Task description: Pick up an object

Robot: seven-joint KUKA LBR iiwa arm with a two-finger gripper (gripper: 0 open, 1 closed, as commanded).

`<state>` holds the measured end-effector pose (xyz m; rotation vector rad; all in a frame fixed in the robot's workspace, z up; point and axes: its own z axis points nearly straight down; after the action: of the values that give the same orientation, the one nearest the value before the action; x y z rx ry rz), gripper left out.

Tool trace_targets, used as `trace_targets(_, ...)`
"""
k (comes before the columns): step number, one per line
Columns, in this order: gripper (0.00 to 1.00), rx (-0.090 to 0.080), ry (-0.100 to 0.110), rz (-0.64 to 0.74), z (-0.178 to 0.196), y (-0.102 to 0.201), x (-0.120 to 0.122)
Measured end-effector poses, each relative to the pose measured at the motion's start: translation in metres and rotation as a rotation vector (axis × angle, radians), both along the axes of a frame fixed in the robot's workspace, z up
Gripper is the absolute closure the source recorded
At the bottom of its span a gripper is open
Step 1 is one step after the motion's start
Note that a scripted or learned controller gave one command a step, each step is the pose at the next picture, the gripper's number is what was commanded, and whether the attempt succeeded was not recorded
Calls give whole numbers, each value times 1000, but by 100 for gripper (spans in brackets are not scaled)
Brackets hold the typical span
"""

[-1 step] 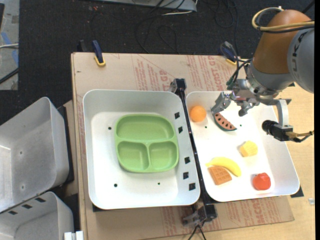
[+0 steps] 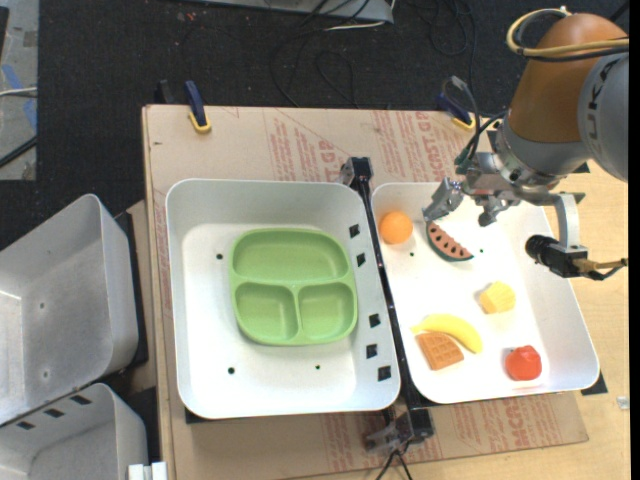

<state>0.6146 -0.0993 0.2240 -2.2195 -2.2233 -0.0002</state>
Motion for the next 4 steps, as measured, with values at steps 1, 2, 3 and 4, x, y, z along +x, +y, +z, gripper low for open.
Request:
trace_targets(1, 0, 0, 3, -2, -47, -1, 8)
trace_targets(2, 0, 0, 3, -4, -107, -3, 2)
trace_targets(3, 0, 0, 2, -4, -133, -3, 2)
trace_targets(4, 100, 0, -2, -4, -121, -3, 2)
